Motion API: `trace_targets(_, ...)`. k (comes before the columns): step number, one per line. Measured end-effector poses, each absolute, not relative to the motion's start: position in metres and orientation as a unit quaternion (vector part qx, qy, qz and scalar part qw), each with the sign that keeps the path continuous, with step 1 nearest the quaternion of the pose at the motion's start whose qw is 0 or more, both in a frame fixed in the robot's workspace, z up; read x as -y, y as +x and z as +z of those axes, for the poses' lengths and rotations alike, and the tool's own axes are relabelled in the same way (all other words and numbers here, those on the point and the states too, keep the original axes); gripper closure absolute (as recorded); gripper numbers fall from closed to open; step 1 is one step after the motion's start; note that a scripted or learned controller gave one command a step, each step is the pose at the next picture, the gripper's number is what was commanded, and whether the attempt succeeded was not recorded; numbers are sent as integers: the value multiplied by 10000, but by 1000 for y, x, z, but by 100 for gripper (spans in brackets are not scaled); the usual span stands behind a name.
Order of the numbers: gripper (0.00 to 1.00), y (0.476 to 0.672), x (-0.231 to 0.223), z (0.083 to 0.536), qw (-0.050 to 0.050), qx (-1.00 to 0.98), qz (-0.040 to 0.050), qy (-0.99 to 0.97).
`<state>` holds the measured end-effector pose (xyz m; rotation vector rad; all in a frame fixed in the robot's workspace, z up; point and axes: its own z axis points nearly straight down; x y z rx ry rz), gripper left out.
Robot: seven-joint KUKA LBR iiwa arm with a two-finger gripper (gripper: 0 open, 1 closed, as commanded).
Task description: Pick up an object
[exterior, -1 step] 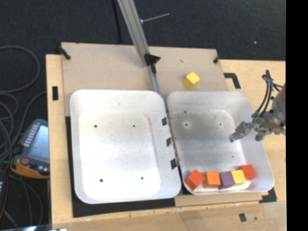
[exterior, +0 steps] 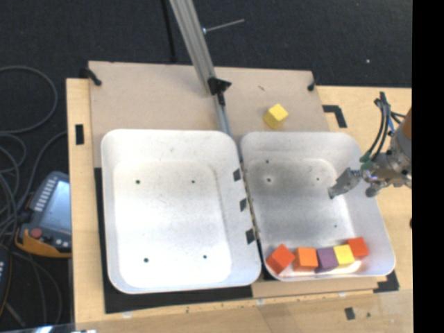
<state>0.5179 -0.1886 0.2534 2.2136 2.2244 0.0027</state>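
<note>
Hovering over the right bin's (exterior: 305, 148) right rim, the gripper (exterior: 357, 184) has fingers spread and bare. Five blocks (exterior: 319, 257) crowd its near wall, probably slid downslope. One yellow cube (exterior: 275, 115) sits behind the bins.

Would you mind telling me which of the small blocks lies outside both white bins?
The yellow cube on the brown board behind the right bin; the other blocks line that bin's near edge.

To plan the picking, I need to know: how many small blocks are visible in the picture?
6. Five sit in a row along the right bin's near edge: red-orange, orange, purple, yellow, red-orange. One yellow block lies on the bench behind the bins.
</note>
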Motion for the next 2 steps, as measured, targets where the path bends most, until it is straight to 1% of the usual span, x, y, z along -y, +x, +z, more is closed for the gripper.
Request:
trace_targets(1, 0, 494, 119, 223, -16, -7096, 1, 7046)
trace_targets(2, 0, 494, 138, 258, 25, -7061, 9, 7081)
